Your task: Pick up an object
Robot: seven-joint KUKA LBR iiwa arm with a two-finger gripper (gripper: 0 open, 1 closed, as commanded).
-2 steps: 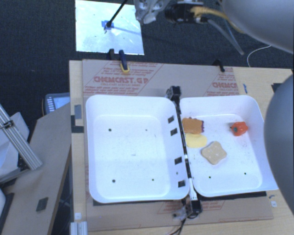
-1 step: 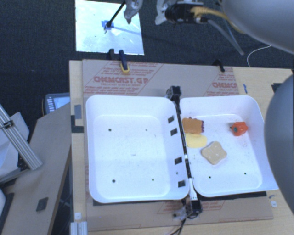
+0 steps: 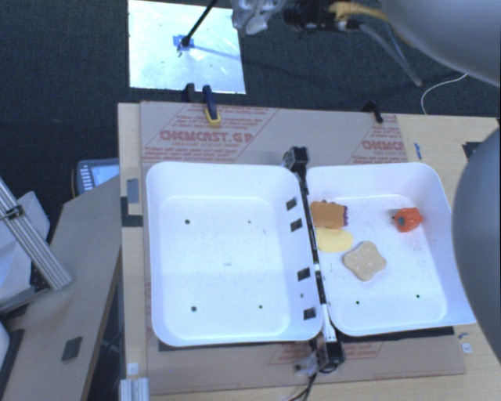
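Dark carpet behind bench; right bin (image 3: pixel 435 309) holds toast-shaped piece (image 3: pixel 364 261), centre-right of frame: looks light, stiff, flat — pinch across edges. Gripper (image 3: pixel 252 17) top centre, state: cannot tell.

Lighting looks pretty even on my feed, bright overhead stuff with only soft shadows along the inner walls of the white bins (image 3: pixel 227 176). The shiny metal sheet (image 3: pixel 186 45) up top throws some glare. The grey arm (image 3: pixel 477 211) on the right is a big out-of-focus blur. Whole picture is kinda soft and grainy, and the dark floor (image 3: pixel 55 78) shows little detail.
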